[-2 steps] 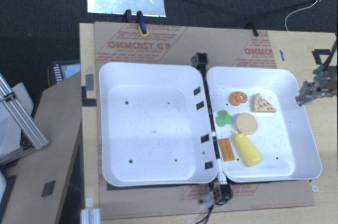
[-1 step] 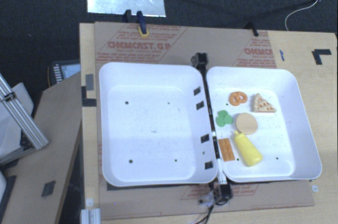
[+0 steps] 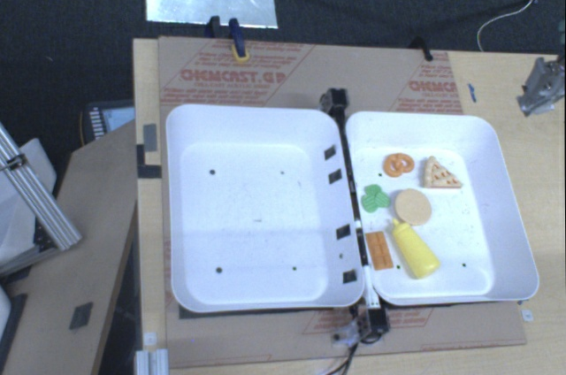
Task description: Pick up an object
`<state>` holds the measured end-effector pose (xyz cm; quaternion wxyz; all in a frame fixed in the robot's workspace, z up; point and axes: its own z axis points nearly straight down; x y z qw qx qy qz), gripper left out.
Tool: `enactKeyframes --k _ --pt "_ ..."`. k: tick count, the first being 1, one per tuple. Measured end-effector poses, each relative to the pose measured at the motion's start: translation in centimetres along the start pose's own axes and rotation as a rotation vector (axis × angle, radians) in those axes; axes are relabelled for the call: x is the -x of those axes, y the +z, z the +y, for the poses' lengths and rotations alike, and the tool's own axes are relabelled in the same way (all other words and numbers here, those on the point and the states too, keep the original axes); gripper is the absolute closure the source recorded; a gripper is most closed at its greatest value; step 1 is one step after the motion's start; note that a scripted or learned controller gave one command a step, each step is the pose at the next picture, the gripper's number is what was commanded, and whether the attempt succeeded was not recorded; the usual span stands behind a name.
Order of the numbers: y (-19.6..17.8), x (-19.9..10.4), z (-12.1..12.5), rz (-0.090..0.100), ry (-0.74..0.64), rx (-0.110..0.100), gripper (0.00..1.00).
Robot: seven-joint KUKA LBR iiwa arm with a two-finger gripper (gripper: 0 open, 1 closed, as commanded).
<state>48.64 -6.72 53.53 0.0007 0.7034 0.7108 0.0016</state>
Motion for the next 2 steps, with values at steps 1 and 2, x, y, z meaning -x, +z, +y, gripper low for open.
enactKeyframes --k 1,2 --pt "2.7 -8.8 0.1 0.001 -0.003 -0.002 1.00" --pt "25.3 -9.4 -0.2 -0.002 0.009 -0.018 1.00"
